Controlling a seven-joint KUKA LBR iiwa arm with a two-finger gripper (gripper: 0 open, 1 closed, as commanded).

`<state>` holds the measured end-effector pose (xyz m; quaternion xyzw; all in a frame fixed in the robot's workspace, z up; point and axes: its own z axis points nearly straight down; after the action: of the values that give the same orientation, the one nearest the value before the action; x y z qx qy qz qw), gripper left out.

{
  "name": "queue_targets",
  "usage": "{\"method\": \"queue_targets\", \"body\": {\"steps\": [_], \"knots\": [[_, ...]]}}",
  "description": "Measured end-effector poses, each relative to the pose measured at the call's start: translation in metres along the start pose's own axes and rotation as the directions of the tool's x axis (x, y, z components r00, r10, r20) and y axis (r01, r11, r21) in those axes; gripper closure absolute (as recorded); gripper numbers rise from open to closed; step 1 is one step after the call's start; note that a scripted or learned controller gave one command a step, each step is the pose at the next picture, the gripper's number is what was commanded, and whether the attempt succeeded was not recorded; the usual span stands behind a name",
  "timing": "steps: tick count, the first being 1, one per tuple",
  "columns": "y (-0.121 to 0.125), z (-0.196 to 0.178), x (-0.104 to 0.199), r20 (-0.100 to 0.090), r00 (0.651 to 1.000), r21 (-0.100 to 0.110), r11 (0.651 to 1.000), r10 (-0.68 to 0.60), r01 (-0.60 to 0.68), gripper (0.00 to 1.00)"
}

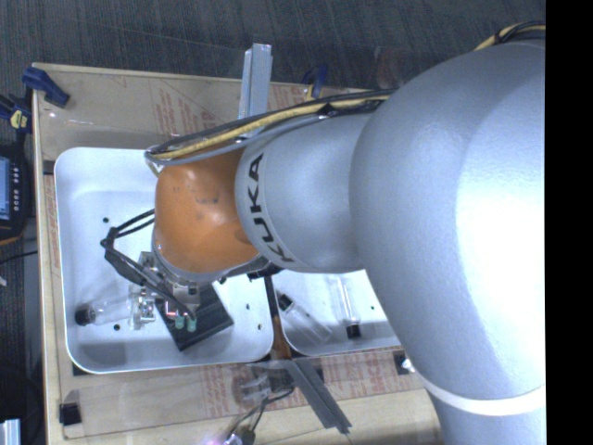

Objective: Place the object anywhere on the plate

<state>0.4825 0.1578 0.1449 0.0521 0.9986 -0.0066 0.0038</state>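
Observation:
My gripper [165, 306] hangs low over the front part of the left white bin [74, 193], under the orange wrist band [199, 216]. Its black body reaches toward the bin's front wall. Just left of it a clear, glassy object with a dark tip [104, 314] lies on the bin floor. It reaches right up to the gripper, and I cannot tell whether they touch. The arm hides the middle and right side of this bin.
The big grey arm [417, 211] covers most of the right bin [320, 346]. Its visible front strip holds two clear items [304, 323] [346, 306]. A grey bracket [306, 392] stands at the bench's front edge, and a metal post [257, 77] rises at the back.

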Motion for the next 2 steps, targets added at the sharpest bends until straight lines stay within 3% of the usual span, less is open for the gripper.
{"method": "queue_targets", "body": {"steps": [1, 2], "knots": [[-0.026, 0.053, -0.056, -0.008, 0.992, -0.012, 0.992, 0.127, -0.127, 1.00], [-0.044, 0.055, 0.003, -0.014, 0.990, -0.009, 0.990, 0.142, -0.142, 1.00]]}}
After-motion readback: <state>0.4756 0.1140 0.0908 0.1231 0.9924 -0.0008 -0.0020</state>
